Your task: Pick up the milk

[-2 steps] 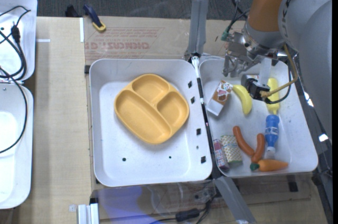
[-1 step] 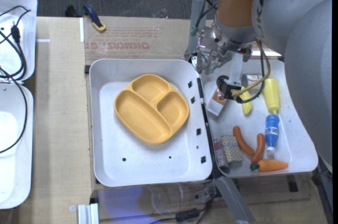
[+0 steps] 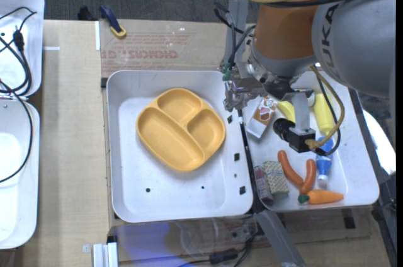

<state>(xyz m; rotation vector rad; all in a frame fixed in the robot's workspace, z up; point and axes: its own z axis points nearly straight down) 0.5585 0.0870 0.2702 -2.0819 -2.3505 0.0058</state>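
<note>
Well to my left, in the left bin [image 3: 119, 133], lies a yellow divided plate [image 3: 181, 128], flat on the white floor and apart from every wall. Closer in, the shared wall between the two bins runs just left of my gripper [image 3: 242, 96], which hangs low over the upper left corner of the right bin [image 3: 359, 187]. Whether it is open or closed I cannot tell, since my own wrist and orange band [image 3: 286, 14] cover most of it from above. Just to the right of the gripper and slightly below it sits the milk [image 3: 259, 118], a small white carton with a brown and red print, tilted and partly tucked under my wrist hardware; I cannot tell whether anything of mine touches it. Below me, near the front of the bin, a patterned box [image 3: 272, 176] lies against the dividing wall. Further right lie two sausages [image 3: 299, 172] side by side, with a carrot [image 3: 322, 198] beneath them near the front wall. Right of the milk, a yellow banana [image 3: 287, 111] and a yellow bottle [image 3: 323, 113] lie partly hidden under my arm.
</note>
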